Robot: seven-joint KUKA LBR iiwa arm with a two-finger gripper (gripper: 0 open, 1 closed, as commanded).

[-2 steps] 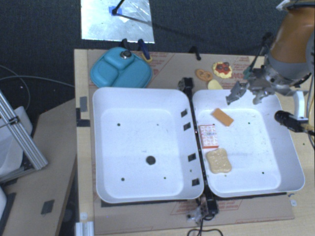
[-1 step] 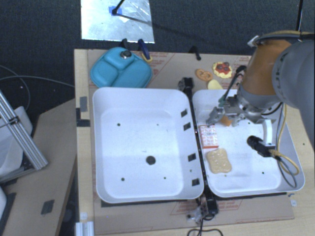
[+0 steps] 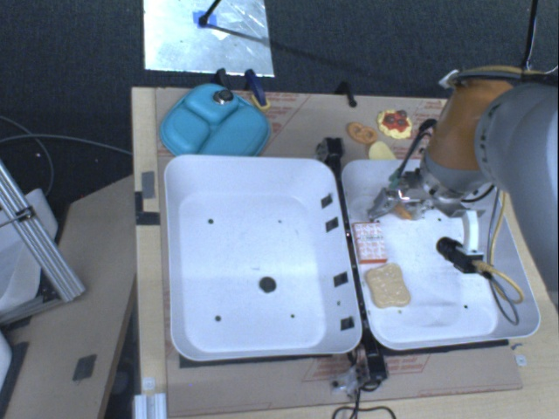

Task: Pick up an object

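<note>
I see gripper point(image 3: 390, 202) low over back of right bin point(image 3: 489, 321); can't tell its opening or hold. Red-white card point(image 3: 369, 241) near it, by left wall. Tan biscuit point(image 3: 388, 285) just in front of card. Dark disc point(image 3: 267, 284) in left bin point(image 3: 192, 234).

The left bin point(image 3: 218, 260) is lying almost bare, with just one small dark round thing point(image 3: 267, 284) sitting near its middle, so there is lots of room to come down. In the right bin point(image 3: 437, 321), a red and white card point(image 3: 369, 241) and a tan biscuit point(image 3: 388, 285) are sitting close by the left wall, and the big grey arm point(image 3: 520, 138) is hanging over the back part. The floor right of the biscuit is lying bare.
</note>
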